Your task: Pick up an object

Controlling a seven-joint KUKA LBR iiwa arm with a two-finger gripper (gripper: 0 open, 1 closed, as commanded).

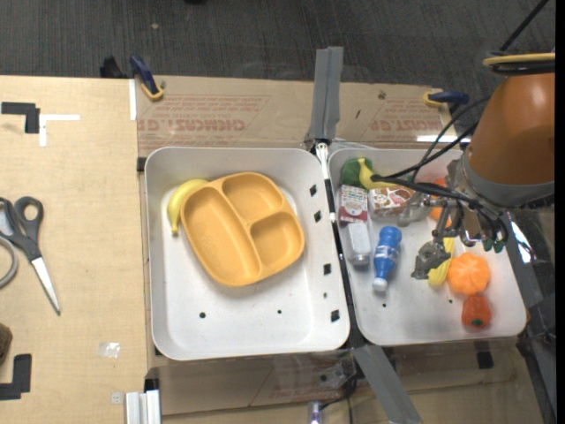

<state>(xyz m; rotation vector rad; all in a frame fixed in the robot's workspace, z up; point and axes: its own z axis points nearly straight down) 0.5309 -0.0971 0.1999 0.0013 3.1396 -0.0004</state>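
Observation:
My gripper (431,256) hangs low over the right bin (402,321), below the arm's orange band (521,131). Its tip is right beside a small yellow piece (440,274) and just left of an orange fruit (469,272). A red fruit (476,311) lies in front of the orange. To the gripper's left are a blue bottle (384,255), a clear grey bottle (358,242) and a red-and-white packet (353,204). A green and yellow toy (359,171) sits at the bin's back. Nothing can be seen held in the gripper.
The left bin (238,329) holds a yellow divided plate (243,228) lying over a banana (179,199). Scissors (33,246) lie on the wooden bench at the left. Cables hang around the wrist. A grey bar (325,95) stands behind the bins.

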